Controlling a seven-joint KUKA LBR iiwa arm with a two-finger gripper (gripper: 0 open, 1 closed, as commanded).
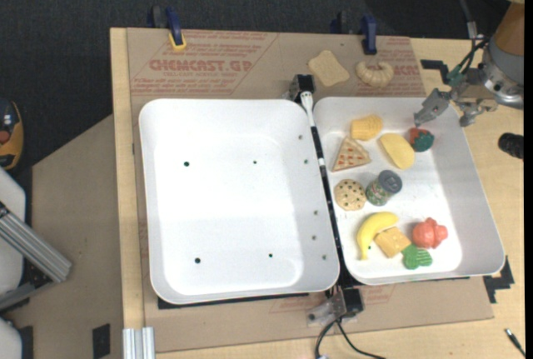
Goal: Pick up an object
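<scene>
The gripper [450, 109] hovers above the right bin's [481, 207] far right corner with fingers spread, grasping nothing. A small red-and-green toy [420, 139] lies in that corner, just beside the near finger.

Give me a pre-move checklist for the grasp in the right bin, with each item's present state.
1. Gripper over the right bin: ok, at its upper right.
2. Target near the gripper: ok, red-and-green toy lies just below it.
3. Object between the fingers: not ok, nothing seen there.
4. Target apart from neighbours: not ok, yellow piece is close beside it.
5. Finger opening: cannot tell.
</scene>
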